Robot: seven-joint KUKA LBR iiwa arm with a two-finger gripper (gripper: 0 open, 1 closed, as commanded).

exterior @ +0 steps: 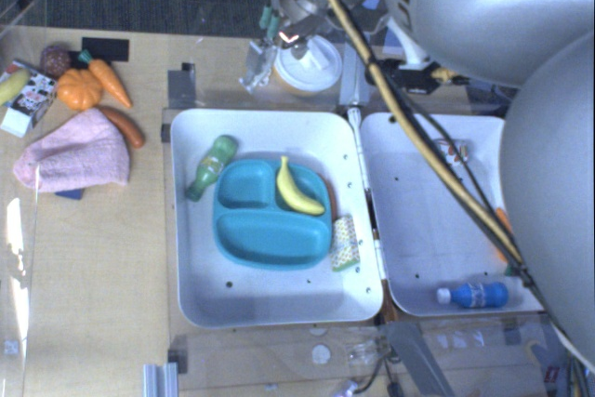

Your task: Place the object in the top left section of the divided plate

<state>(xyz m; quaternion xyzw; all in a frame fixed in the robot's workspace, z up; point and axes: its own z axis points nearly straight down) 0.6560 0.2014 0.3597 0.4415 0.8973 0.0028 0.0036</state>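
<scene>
A: Wooden desk (pixel 102 293) all around, and two white bins sit on it side by side. What is in the left bin (pixel 270 297)?

B: A blue divided plate (pixel 270 232) lies in the middle of it. A banana (pixel 297 189) lies in the plate's top right part. I think that is the wrong spot, since the job asks for the top left part. That part has nothing in it now.

A: What else is close to the plate?

B: A green bottle (pixel 210 166) leans on the plate's left rim, tipped over. A small spotted sponge (pixel 345 243) rests just past the plate's right edge. Maybe they ended up there because the bin is small and things slide to the plate.

A: Where is the gripper (pixel 290 28)?

B: Up behind the plate, past the back wall of the left bin, above a round white lid (pixel 311 68). I cannot tell if it is open or closed, or if it has hold of anything. It is too small and dark.

A: So which thing must go in?

B: I cannot say for sure. My guess is the banana or the bottle, both touching the plate.

A: And far from the plate?

B: A small blue water bottle (pixel 476 295) lies in the right bin (pixel 418 228). A pink cloth (pixel 74 158) and toy carrots (pixel 110 81) sit well to the plate's left, out on the desk.
</scene>
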